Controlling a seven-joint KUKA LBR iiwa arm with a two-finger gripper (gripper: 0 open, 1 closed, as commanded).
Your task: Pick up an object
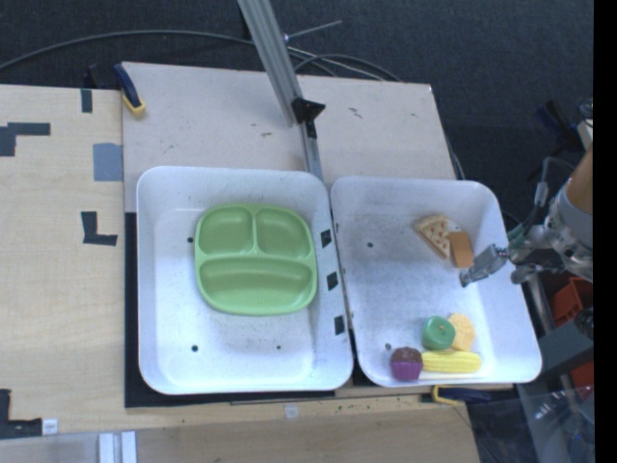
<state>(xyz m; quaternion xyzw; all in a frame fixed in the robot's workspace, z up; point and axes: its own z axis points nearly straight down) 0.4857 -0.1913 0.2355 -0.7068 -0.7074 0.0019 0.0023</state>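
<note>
hand [485, 264] sits at the right bin's [386, 210] right edge, just beside the pizza slice [436, 232]. honestly can't tell if it's gripping anything.

Two white bins side by side; left bin [164, 287] bearing a green divided plate [256, 259]; right bin [386, 287] holding a toy pizza slice [436, 232] touching an orange block [462, 250], plus a green ring [439, 332], purple piece [406, 363] and yellow corn [450, 362] clustered near its front; gripper [479, 270] poised over the right rim, just beside the orange block.
</note>
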